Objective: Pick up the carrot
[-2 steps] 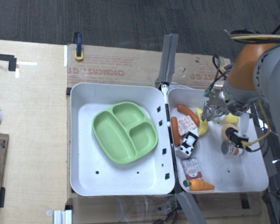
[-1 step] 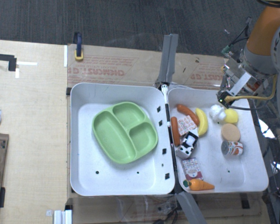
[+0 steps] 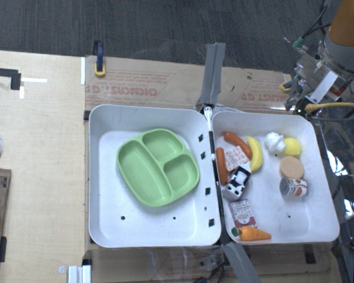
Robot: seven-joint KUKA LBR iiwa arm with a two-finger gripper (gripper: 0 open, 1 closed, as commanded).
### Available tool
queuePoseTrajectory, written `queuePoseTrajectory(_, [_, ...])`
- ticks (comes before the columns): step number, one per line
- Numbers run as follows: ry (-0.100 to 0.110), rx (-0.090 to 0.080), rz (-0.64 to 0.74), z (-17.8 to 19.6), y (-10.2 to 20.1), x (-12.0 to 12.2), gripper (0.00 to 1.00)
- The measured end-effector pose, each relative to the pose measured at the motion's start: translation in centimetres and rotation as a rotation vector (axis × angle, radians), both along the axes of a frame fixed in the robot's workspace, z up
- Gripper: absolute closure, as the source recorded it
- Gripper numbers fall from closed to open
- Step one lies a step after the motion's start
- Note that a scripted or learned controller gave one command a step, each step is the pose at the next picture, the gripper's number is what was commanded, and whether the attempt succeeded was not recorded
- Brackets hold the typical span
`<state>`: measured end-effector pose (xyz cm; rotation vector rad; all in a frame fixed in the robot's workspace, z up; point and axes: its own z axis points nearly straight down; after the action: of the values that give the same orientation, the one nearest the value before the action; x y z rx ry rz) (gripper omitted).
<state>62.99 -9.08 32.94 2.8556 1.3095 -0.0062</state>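
The claw (image 3: 308, 91) is hanging at the top right, below the orange band (image 3: 349, 23) of the arm, just beyond the far right corner of the right bin (image 3: 306, 224). Cables and brackets are crowding around it, so I cannot tell whether it is open or closed, and nothing is showing in its grip.

The carrot (image 3: 254, 233) is lying well apart from the claw, down and to its left, at the near edge of the right bin close to that bin's left corner. It is lying on its side with the green end pointing left, away from the claw's side.

Between the claw and the carrot, other things are sitting in the same bin. Closest below the claw are a lemon (image 3: 292, 147) and a small white lump (image 3: 274, 141), touching each other. A banana (image 3: 256, 154) is lying just left of them. Further below the claw a can (image 3: 293, 179) is standing. Two sausages (image 3: 222, 165) are lying further left, near a black and white box (image 3: 239, 183). A packet (image 3: 242, 211) is lying just above the carrot.

Far to the claw's left, a green plate (image 3: 158, 166) with three sections is resting in the left bin (image 3: 111, 214)
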Motion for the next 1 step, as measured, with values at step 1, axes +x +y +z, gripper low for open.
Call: queuePoseTrajectory(1, [-0.001,0.0,0.3,7.98,3.18,-1.78,1.0])
